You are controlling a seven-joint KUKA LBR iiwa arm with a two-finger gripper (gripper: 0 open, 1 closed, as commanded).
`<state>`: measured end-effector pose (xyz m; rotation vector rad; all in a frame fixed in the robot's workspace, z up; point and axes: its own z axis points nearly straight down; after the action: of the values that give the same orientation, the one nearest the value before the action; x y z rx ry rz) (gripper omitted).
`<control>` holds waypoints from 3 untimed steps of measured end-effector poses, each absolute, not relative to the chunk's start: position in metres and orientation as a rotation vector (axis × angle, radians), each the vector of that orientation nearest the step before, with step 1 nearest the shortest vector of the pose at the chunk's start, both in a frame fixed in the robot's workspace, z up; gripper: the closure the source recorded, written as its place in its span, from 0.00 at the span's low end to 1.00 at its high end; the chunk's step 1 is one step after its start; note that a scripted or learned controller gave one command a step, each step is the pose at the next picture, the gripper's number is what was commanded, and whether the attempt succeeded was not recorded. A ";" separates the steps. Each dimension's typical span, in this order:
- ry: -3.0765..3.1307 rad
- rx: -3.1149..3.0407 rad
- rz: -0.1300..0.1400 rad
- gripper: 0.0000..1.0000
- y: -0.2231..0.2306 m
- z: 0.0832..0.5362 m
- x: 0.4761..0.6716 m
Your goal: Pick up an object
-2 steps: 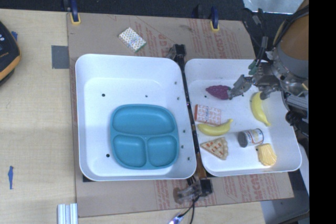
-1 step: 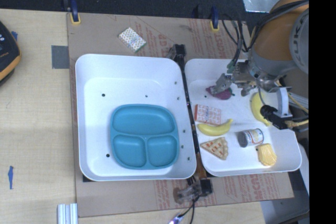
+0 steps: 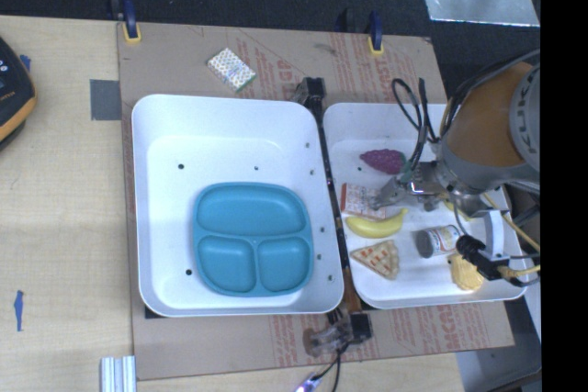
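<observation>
The grey arm's two-finger gripper (image 3: pixel 393 191) hangs low in the right white bin (image 3: pixel 354 128), centre-right of the frame, just above the curved yellow plastic banana (image 3: pixel 375 224) and beside a flat red-and-white printed card (image 3: pixel 356 196). I cannot tell whether it is parted or closed, or on anything. Nearby lie a purple lumpy toy (image 3: pixel 383 161), a triangular pizza slice (image 3: pixel 377 259) and a small grey can (image 3: pixel 436 241). The left bin (image 3: pixel 165 119) holds a blue divided plate (image 3: pixel 252 237), likely the drop-off side.

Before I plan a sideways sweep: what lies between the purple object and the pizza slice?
In the camera view, the banana lies between the purple object and the pizza slice.
</observation>
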<state>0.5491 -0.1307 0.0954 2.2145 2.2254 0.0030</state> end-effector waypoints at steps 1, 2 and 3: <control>2.220 2.210 0.005 0.00 -0.100 0.097 0.622; 2.228 2.216 -0.002 0.00 -0.108 0.092 0.657; 2.225 2.218 -0.002 0.00 -0.118 0.095 0.657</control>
<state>0.6565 -0.1177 0.0953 2.2176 2.2255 -0.0019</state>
